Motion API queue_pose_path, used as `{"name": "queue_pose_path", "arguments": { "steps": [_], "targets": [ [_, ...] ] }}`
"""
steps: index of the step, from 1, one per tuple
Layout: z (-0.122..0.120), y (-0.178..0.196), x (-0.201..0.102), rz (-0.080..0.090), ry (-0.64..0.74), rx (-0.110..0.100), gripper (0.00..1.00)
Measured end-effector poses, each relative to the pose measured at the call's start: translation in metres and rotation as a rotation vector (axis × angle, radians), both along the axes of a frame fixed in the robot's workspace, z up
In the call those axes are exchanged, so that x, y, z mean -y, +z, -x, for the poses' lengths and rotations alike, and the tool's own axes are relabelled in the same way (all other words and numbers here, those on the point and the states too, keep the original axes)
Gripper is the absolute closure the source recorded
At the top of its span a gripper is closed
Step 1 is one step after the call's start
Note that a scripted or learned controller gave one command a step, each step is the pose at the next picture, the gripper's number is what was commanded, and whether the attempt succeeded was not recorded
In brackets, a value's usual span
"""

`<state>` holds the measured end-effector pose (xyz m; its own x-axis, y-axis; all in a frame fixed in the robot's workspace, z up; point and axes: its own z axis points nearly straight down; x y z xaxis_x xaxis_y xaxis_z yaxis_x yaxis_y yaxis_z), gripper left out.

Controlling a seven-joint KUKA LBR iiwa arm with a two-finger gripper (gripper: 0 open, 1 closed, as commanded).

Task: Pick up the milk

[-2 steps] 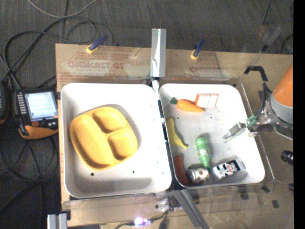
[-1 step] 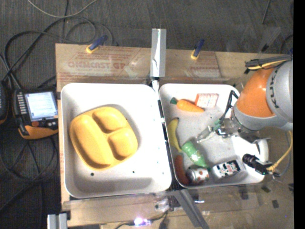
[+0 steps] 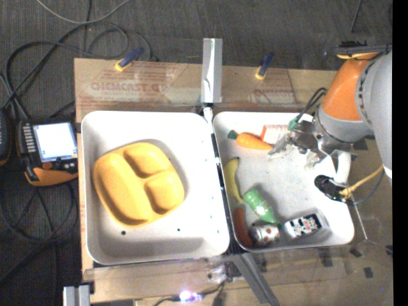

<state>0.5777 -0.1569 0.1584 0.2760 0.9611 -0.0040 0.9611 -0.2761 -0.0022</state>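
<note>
Milk (image 3: pixel 304 225), perhaps, lies in right bin (image 3: pixel 344 234).

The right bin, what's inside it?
The right bin holds a carrot, a banana, a green bottle, a can and a small carton. A red-and-white box sits partly hidden beneath the tool.

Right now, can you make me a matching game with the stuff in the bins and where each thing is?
Things:
1. yellow plate
2. carrot
3. banana
4. green bottle

Places:
A. top of the right bin, near the gripper
B. alone in the left bin
C. middle of the right bin, tilted
D. along the right bin's left wall

Pairs: 1-B, 2-A, 3-D, 4-C
</note>
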Motion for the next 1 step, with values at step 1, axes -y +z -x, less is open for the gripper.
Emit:
{"name": "queue_pose_path", "arguments": {
  "steps": [1],
  "targets": [
    [0.0559,-0.0679,-0.0031,-0.001,-0.06,0.015,0.0]
  ]
}}
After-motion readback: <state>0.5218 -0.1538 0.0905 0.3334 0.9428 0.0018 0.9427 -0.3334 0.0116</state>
